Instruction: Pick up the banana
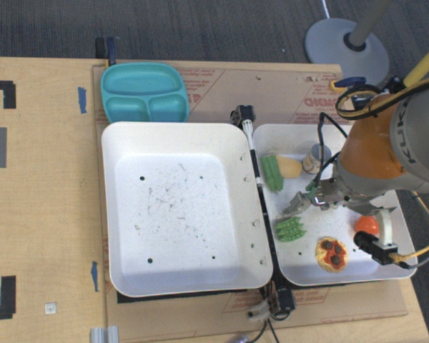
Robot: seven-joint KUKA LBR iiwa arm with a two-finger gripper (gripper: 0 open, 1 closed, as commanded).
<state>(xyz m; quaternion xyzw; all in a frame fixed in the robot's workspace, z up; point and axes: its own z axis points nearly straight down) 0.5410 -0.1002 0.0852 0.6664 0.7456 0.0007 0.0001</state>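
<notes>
Hovering low in the right bin (386, 274), the gripper (300, 202) is held between toys, presumably hunting the banana, jaw state unclear

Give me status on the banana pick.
Done: the gripper is low inside the right bin, among the toy food. In hand: nothing visible between its fingers. Left: the grasp and lift; the pale yellowish piece, possibly the banana, lies beside the green pod.
</notes>
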